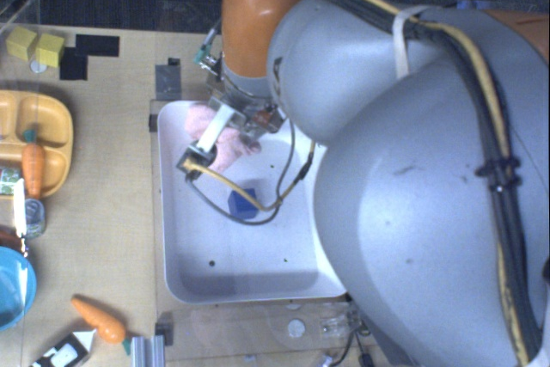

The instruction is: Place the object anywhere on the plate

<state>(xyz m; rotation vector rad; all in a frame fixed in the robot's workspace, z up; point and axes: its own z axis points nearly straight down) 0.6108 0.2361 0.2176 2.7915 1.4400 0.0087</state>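
My gripper (247, 121) hangs over the pink thing (229, 152) in the bin (223, 275). I can't tell its grip, so I'd centre it before lifting.

2 carrots (32, 168) (99, 320), 1 yellow plate (47, 112), 1 white bin (232, 262)

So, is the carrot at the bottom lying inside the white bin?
No, the carrot lies on the wooden bench, left of the white bin.
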